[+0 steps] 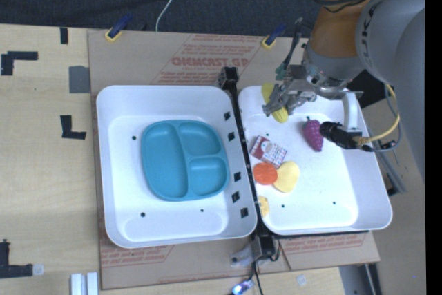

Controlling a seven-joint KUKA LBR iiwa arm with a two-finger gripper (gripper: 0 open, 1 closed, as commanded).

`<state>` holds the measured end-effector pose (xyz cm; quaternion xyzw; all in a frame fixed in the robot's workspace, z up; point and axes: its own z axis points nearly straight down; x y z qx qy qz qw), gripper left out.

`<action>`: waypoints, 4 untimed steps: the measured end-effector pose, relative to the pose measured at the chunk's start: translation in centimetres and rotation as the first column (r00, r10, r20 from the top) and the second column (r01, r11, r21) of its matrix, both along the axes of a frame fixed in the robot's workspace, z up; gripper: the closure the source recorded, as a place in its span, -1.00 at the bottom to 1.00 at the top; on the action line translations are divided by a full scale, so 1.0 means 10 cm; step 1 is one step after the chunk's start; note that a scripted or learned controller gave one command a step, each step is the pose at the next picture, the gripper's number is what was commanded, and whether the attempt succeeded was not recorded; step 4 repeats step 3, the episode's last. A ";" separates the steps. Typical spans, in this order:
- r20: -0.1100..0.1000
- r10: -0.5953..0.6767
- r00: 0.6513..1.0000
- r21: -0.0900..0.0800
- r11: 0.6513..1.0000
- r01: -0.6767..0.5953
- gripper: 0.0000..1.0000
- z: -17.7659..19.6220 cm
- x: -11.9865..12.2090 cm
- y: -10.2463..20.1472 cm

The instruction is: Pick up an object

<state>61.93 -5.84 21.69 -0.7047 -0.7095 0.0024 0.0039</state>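
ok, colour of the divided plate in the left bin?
Light blue plate, clearest in the camera view.

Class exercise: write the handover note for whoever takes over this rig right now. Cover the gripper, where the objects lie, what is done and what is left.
Gripper: low over the far left corner of the right bin, at a yellow object; grip unconfirmed.
Also in the right bin: purple grapes, red-and-white packet, orange piece, pale yellow piece.
Left bin: blue divided plate.
Done: nothing visibly lifted.
Left: grasp and lift one object.
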 end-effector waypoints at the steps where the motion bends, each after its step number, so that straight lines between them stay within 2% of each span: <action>1: -0.001 0.000 1.000 -0.001 1.000 0.000 1.00 -0.13 -0.07 0.51; 2: 0.000 0.001 1.000 -0.001 1.000 -0.001 1.00 -0.19 -0.07 1.10; 3: 0.002 0.001 1.000 -0.001 1.000 -0.001 1.00 -0.03 -0.22 1.60; 4: 0.002 0.001 1.000 -0.001 1.000 -0.001 1.00 -0.03 -0.22 1.60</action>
